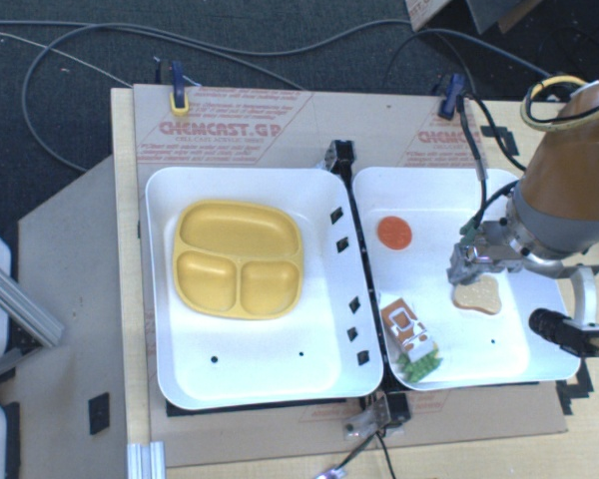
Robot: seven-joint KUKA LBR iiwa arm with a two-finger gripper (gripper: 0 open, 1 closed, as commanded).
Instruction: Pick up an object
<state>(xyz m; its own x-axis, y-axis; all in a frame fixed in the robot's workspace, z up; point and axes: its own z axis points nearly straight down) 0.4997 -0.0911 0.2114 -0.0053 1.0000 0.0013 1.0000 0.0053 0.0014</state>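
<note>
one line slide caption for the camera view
KUKA arm's claw poised over a toast slice in the right bin; yellow divided plate in the left.

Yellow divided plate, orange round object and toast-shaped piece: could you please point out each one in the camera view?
yellow divided plate [240,258]: camera view, left bin, centre ridge.
orange round object [395,233]: camera view, right bin, its middle.
toast-shaped piece [479,297]: camera view, right bin, its flat top, just below the gripper [470,270].
</note>
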